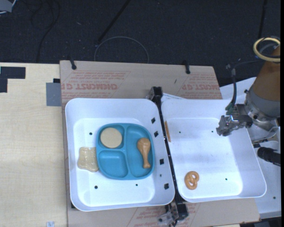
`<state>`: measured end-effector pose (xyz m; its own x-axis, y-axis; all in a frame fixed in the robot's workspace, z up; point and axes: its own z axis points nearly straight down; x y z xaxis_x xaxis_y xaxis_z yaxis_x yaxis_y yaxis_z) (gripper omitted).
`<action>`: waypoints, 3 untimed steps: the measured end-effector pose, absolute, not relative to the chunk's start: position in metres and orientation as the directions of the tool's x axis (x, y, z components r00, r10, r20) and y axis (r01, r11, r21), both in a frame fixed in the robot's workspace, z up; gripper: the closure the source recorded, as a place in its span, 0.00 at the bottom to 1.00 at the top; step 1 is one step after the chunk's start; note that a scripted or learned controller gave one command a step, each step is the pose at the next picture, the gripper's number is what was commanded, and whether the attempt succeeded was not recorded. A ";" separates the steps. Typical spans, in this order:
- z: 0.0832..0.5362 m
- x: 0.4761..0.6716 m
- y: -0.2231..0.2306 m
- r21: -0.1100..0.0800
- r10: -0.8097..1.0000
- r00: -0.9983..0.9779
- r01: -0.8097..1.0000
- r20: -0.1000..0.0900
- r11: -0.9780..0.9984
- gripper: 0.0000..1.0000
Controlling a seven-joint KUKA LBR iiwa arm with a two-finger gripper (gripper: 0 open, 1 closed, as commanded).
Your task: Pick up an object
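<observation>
A small brown pretzel (191, 179) lies near the front of the right bin (246, 183). In the left bin (80, 193) a blue divided tray (114, 167) holds a round tan biscuit (110, 137) and a toy drumstick (145, 151). A pale slice of toast (87, 159) lies against the tray's left side. My gripper (226, 126) hangs over the right bin's far right part, well up and right of the pretzel, with nothing seen in it.
The two bins meet at a black clamped divider (162, 145). A thin orange strip (167, 130) lies beside that divider in the right bin. Cardboard (132, 82) lies under the bins. The grey arm (265, 98) comes in from the right edge.
</observation>
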<state>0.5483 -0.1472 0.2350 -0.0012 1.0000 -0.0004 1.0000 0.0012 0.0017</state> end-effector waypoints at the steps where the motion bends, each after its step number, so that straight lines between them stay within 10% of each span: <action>1: 0.285 0.549 -0.148 0.003 1.000 -0.002 1.000 -0.001 0.002 1.00; 3: 0.250 0.538 -0.043 -0.005 1.000 -0.003 1.000 0.002 0.003 1.00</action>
<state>0.5379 -0.0430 0.2501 -0.0034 1.0000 0.0020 1.0000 0.0035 -0.0052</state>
